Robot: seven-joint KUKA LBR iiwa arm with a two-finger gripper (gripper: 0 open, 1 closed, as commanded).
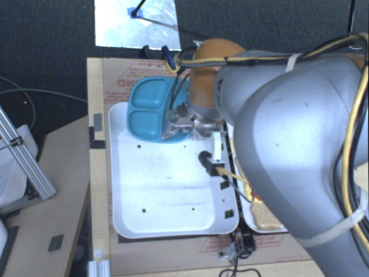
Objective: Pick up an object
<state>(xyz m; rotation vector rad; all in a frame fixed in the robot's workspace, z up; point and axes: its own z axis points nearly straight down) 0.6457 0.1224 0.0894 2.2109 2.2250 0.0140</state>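
Even overhead light, soft focus up close

The left bin (167, 206) was brightly and evenly lit, its white floor nearly washed out, with only faint shadows along its rim. A foil sheet (135, 15) at the top glared pale blue-white. The grey arm (294, 137), nearest the camera, looked blurred and carried a broad soft sheen; the dark surroundings stayed dim and grainy.

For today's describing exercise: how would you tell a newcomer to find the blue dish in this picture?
Start at the left white bin. Look to its far corner, beside the grey arm's tool. There the blue dish rests tilted over the bin's rim. It is the one bright turquoise thing, with two rounded compartments.
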